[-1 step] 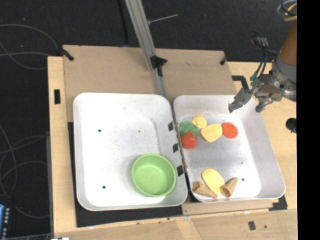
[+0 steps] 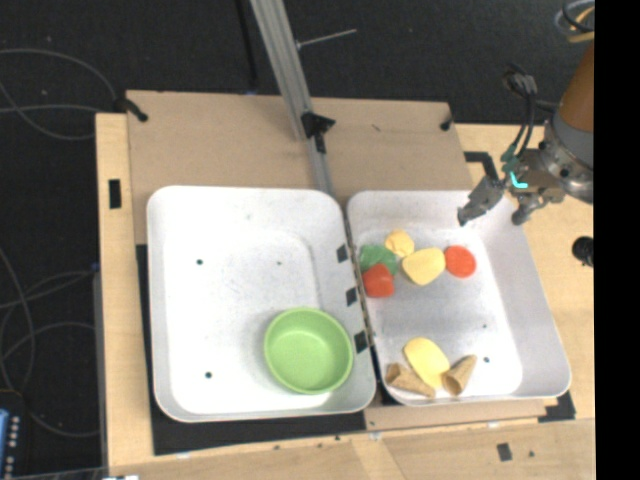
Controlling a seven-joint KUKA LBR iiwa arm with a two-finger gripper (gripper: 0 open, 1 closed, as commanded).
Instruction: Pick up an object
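At the right edge of the view the arm (image 2: 572,118) is cut off, so little more than its orange band and grey wrist can be seen. Its gripper (image 2: 497,208) hangs over the far right corner of the right bin (image 2: 520,298), with two dark fingers spread apart and nothing between them; the jaws are open. Fine detail of the fingertips is hard to make out against the white bin wall. Below and to the left of the gripper, well apart from it, lies a cluster of small toys: a yellow piece (image 2: 399,243), a larger yellow piece (image 2: 424,266) touching it, a red ball (image 2: 460,261) just beside that, and a green piece (image 2: 375,257) with a red piece (image 2: 379,283) against the bin's left wall. What each toy depicts is too blurred to tell. Near the front wall of the same bin lies another yellow piece (image 2: 427,358), flanked by two tan cone-like shapes (image 2: 460,373), one partly tucked under it. The left bin (image 2: 200,228) holds a green bowl (image 2: 308,350) upright near its front right corner. A grey metal pole (image 2: 285,58) slants down from the top of the view to the seam between the bins, hiding a strip of the bench (image 2: 220,138) behind it. Loose cables (image 2: 40,88) lie on the dark floor at left.
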